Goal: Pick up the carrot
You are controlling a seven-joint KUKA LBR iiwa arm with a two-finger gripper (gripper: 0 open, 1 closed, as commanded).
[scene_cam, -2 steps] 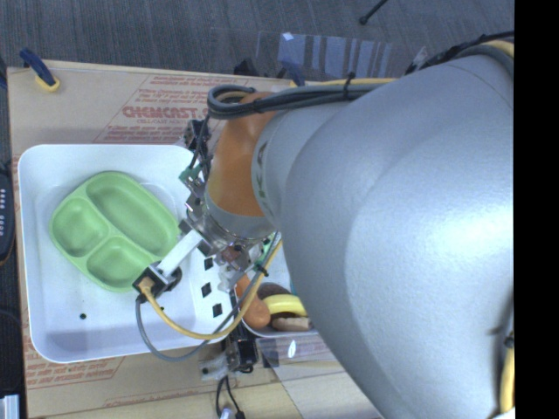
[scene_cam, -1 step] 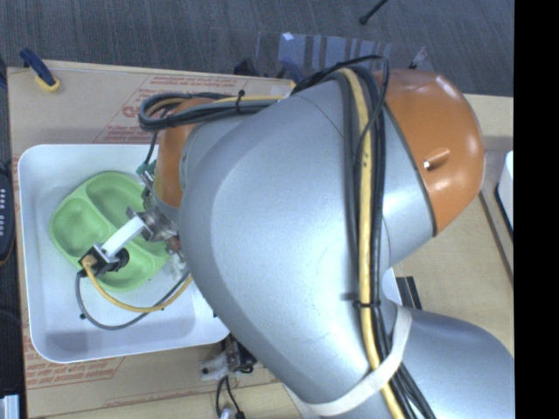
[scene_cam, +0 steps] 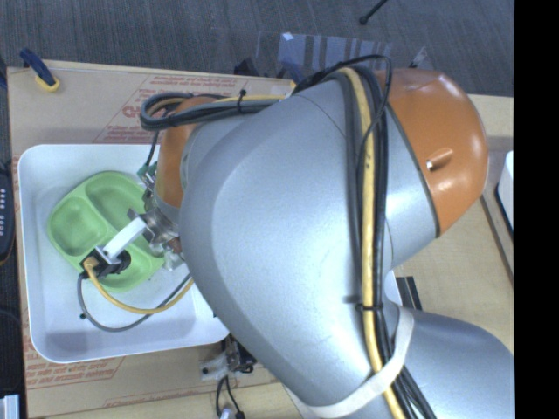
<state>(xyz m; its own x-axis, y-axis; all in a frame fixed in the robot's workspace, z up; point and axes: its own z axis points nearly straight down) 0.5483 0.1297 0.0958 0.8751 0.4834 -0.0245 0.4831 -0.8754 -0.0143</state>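
Since it leans in from the right, arm: grey, orange band, covers much of the bench.
left bin: white, shallow, holds the dish.
dish: green, two compartments, in bin's upper half.
gripper: at dish's right edge; its state cannot be told.
carrot: whereabouts cannot be told, arm blocks bin's right side.
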